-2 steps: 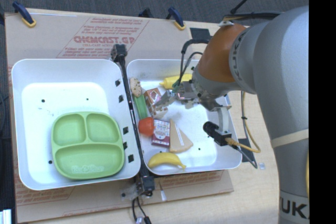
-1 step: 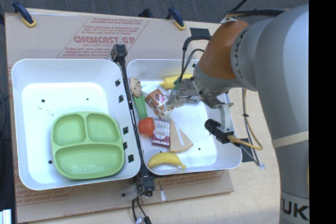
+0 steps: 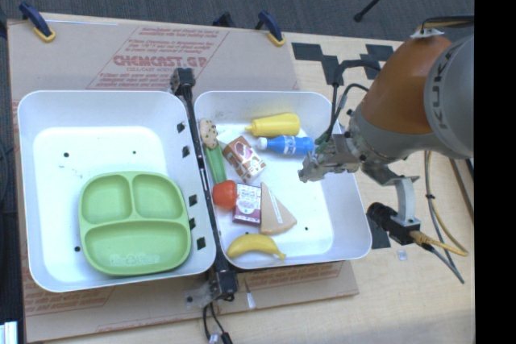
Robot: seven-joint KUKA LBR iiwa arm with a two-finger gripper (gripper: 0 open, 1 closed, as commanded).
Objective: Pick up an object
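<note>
Over right bin point(image 3: 343, 230), pincer point(image 3: 313, 171) hovers just beside blue bottle point(image 3: 287, 145); whether spread or pressed together, cannot tell. Bottle lies below yellow bottle point(image 3: 275, 125). Likely light, rigid, slick plastic; grip across mid-body, since round sides may roll.

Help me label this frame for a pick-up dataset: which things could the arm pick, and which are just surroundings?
Candidates, in the right bin:
yellow bottle
blue bottle
banana
tomato
brown carton
red box

Just surroundings:
green divided plate in the left bin
cardboard sheet
blue clamps
</note>
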